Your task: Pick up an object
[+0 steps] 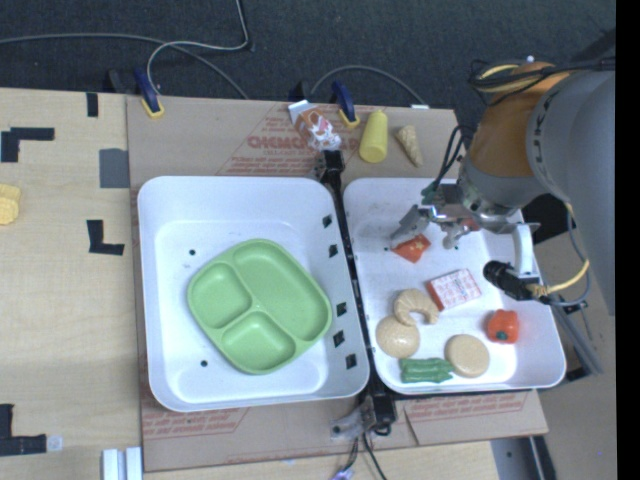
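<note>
Fingers of the gripper (432, 226) look spread, one tip reaching down-left toward the small orange-red piece (411, 249) and the other tip to its right, so the piece sits just below and slightly left of the gap rather than squarely between them. I would not call it held: from up here I see it lying on the floor of the right bin (548, 376), touching or nearly touching the left fingertip. Its outline is small and blurred, so I can't tell a long axis with any confidence.

Nearer to me in the same bin lie the red-and-white packet (454, 289), the croissant (414, 305), a bread roll (397, 339), a round bun (467, 355), a green pod (426, 371) and a red pepper (503, 325). All of these are well apart from the fingers.

My judgement is that the coming move turns on shifting a touch toward the near-left before closing.

Much of the wrist is hidden under the grey arm (575, 138) body, and the fingertips blur into the bin's white floor.
</note>
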You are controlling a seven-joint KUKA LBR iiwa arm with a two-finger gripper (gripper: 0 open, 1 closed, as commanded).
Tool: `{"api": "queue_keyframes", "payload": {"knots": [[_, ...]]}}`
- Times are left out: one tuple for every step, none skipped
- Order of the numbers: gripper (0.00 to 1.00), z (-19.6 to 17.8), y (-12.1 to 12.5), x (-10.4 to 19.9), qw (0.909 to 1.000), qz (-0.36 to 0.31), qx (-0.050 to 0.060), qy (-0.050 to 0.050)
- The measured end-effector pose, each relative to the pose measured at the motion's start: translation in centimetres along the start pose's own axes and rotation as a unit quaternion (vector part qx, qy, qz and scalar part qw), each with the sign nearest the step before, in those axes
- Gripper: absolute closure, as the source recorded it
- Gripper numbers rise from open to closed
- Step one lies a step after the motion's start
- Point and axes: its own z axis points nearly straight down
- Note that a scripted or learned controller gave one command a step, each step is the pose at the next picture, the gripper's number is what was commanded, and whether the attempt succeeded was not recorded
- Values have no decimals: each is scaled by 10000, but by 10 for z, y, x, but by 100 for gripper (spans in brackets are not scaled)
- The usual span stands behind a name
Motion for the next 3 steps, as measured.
{"api": "queue_keyframes", "payload": {"knots": [[0, 56, 19, -17, 10000, -1, -27, -13], [100, 46, 20, -17, 10000, -8, -26, -17], [100, -42, 26, 51, 10000, -3, -10, -1]]}}
